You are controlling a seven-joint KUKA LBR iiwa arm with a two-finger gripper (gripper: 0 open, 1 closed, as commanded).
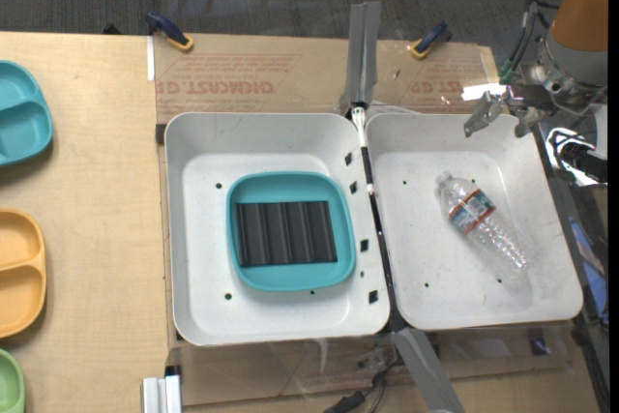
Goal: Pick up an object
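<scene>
Gripper (503, 116) sits at the upper right of the frame, over the top edge of the right bin (542, 305). Fingers are spread apart, one tip pointing down-left and the other down-right, nothing between them. No contact with any object that I can see; tips hang above the bin's back rim area. Arm's orange band (585, 10) is visible in the top right corner, wrist just below it.

Clear plastic bottle (481, 221) lies on its side in the right bin, centre to lower right of that bin, running diagonally from upper left (cap end) to lower right. It has a red and blue label near the cap end. Well apart from the gripper, lower in the frame.

Left bin (193, 237) holds a teal tray (290, 280) with a dark ribbed insert, roughly centred.

Outside the bins: teal plate (21, 126) at the left edge, orange plate (19, 274) below it, a sliver of green plate (8, 387) at the bottom left corner. Two clamps with blue handles (166, 29) (428, 39) pin the cardboard sheet (251, 73) behind the bins, in the upper middle of the frame.
</scene>
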